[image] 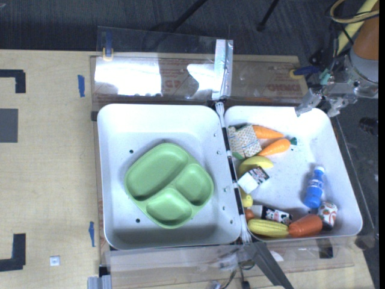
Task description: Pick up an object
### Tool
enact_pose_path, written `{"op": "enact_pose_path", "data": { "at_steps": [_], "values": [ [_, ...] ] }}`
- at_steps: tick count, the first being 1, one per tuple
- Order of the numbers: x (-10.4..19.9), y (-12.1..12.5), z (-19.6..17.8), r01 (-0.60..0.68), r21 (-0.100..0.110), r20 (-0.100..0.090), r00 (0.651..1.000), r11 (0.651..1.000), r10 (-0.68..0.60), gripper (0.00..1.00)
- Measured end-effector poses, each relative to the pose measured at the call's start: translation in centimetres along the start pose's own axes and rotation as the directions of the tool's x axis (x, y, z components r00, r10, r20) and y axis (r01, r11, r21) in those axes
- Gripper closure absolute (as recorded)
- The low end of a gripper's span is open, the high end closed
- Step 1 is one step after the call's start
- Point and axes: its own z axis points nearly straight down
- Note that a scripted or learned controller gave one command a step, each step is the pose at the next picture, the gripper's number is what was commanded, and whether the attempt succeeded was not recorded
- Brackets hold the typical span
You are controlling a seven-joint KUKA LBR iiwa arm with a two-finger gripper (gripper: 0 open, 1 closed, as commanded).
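A: Progress so far?

B: Hardly any. Gripper (pixel 313 103) parked at the back right corner of the right bin (pixel 346 179), over the rim, well apart from everything inside. Nothing carried, as far as can be made out.

A: And the fingers?

B: Too small and blurred to call; cannot tell whether spread or pressed together.

A: Where to find something to pick up?

B: All in the right bin. Two carrots (pixel 274 138) and a patterned packet (pixel 243 139) at the back left, touching. A banana (pixel 255 163) just in front, with a small white box (pixel 252 179) against it. A blue bottle (pixel 314 188) lying alone toward the right, near the middle. Along the front wall, another banana (pixel 267 227), a red vegetable (pixel 305 224) and a few small bits, packed close.

A: And the left bin?

B: Left bin (pixel 114 161) with a green divided plate (pixel 169 184), flat in the middle.

A: Left to do, then?

B: Nearly all of it, judging by this: choosing a target, reaching, coming down, closing, lifting. Probably easiest with the blue bottle, standing clear of its neighbours.
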Motion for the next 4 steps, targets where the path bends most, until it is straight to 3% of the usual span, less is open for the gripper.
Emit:
{"op": "enact_pose_path", "data": {
  "at_steps": [1, 2, 3, 4],
  "values": [
    [4.4, -0.2, 9.7, 0.138, -0.001, 0.001, 0.99, 0.99, -0.138, 0.0],
    [0.7, 1.2, 13.7, 0.293, 0.007, -0.005, 0.956, 0.956, -0.293, 0.0],
    [5.3, -2.4, 7.5, 0.289, -0.001, 0.0, 0.957, 0.957, -0.289, 0.0],
    [6.1, -2.8, 8.0, 0.377, 0.0, 0.0, 0.926, 0.926, -0.377, 0.0]
  ]
}}
